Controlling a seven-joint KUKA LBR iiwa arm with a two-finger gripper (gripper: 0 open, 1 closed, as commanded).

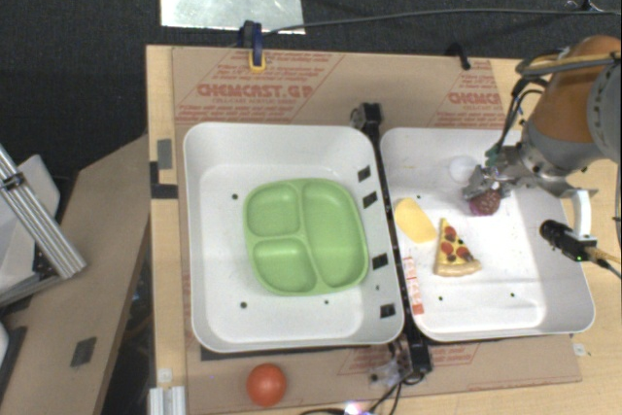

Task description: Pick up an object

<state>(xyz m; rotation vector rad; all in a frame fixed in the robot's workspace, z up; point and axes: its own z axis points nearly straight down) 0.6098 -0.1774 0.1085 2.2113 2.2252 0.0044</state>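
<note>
Reaching in from three o'clock, the gripper (483, 190) sits low over a dark red object (486, 202) in the right bin (564, 306); whether anything is gripped, I cannot tell. Pizza slice (454, 250) and yellow piece (415, 221) lie at its seven o'clock.

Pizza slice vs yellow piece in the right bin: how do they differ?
The pizza slice is a triangle, tan with red spots; the yellow piece is a rounded, plain pale-yellow lump. The pizza slice lies nearer the bin's middle; the yellow piece sits beside the left wall. Both lie flat in the right bin, apart from the hand.

Green tray (305, 236) in white bin (219, 160); yellow wedge (415, 221), red-dotted pizza (453, 250), dark red lump (485, 201), orange ball (266, 384).
</note>
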